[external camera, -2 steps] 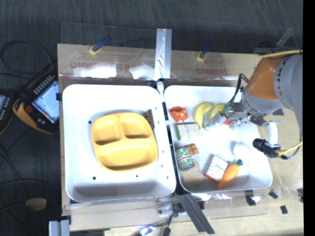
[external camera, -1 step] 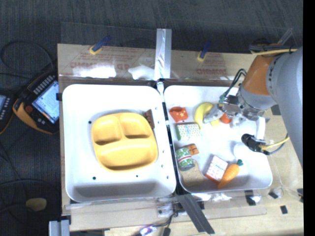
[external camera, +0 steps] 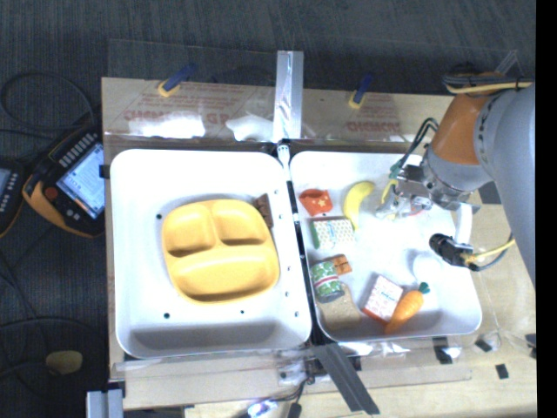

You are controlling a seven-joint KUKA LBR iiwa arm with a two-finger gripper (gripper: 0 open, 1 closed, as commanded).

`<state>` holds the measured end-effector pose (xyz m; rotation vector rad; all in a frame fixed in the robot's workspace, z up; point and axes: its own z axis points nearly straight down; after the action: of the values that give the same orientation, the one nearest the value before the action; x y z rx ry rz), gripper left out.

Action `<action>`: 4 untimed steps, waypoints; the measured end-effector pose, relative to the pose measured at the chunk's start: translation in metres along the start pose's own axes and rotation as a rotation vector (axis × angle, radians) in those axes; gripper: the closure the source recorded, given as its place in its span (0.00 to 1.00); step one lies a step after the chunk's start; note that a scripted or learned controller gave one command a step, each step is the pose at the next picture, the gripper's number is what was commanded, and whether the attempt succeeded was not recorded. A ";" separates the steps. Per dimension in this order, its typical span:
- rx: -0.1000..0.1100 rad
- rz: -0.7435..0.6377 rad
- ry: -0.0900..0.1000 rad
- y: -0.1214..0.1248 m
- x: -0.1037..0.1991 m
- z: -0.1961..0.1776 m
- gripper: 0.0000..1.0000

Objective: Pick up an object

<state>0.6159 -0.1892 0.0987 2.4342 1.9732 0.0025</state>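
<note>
Banana (external camera: 358, 201) lies in the right bin (external camera: 452, 320), just beside the red toy (external camera: 316, 201), and the hand (external camera: 402, 196) hangs close at its other side, probably placed to take it, though whether its fingers are apart I cannot tell.

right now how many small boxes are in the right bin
2. A green patterned box lies near the divider, just right of it under the red toy. A pink-and-white box lies near the front, touching the carrot. Others may be hidden.
</note>
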 end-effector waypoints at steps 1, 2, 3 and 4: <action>0.009 -0.077 0.004 -0.031 0.042 -0.088 1.00; 0.009 -0.077 0.004 -0.031 0.042 -0.088 0.00; 0.008 -0.347 0.004 -0.032 0.007 -0.022 0.00; -0.001 -0.271 0.013 0.008 -0.017 0.008 0.00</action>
<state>0.6199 -0.2074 0.0910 2.1498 2.2898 0.0167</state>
